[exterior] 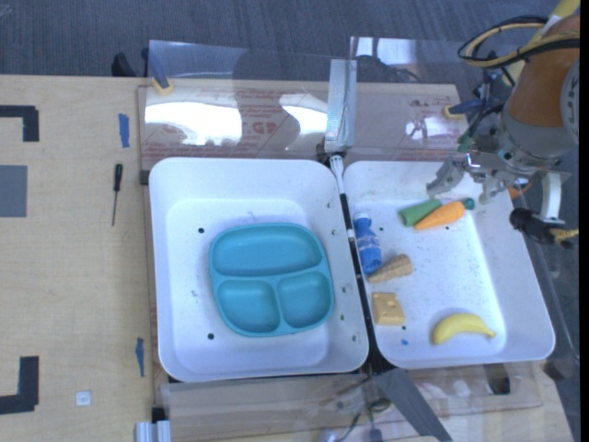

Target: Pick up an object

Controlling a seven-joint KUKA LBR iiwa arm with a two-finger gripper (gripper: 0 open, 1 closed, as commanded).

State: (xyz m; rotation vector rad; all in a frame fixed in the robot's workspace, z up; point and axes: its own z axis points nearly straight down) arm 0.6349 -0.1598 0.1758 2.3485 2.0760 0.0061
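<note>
Nearby, tapered carrot [434, 215] (smooth), curved banana [463, 328]

Left bin [175, 247] with blue divided tray [271, 278], right bin [515, 330] with carrot [438, 215], banana [463, 327], cheese [387, 308], bottle [367, 245], claw [471, 180] above carrot

Setting: robotics lab, as I see it from my station. Evidence: plywood bench [64, 274] with black tape marks [23, 122]; two white bins [175, 191]; clear shields [239, 99] behind them; grey carpet [276, 7]; cabled arm [538, 99]; toy food.
</note>
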